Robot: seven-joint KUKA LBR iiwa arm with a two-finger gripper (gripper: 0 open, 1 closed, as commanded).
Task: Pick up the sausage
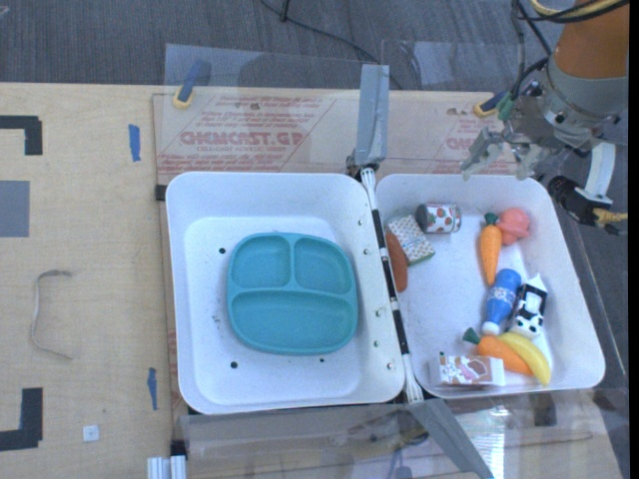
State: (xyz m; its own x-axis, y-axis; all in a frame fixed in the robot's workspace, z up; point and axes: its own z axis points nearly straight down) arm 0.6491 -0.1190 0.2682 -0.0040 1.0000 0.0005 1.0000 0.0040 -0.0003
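While my gripper (496, 154) hangs above the back rim of the right bin (584, 297), its fingers spread apart and holding nothing, the sausage (397, 263) lies against that bin's left wall, just beside a checkered packet (411, 239) and well apart from the carrot (488, 250).

Grey carpet floor (120, 18); light wood bench (80, 218).
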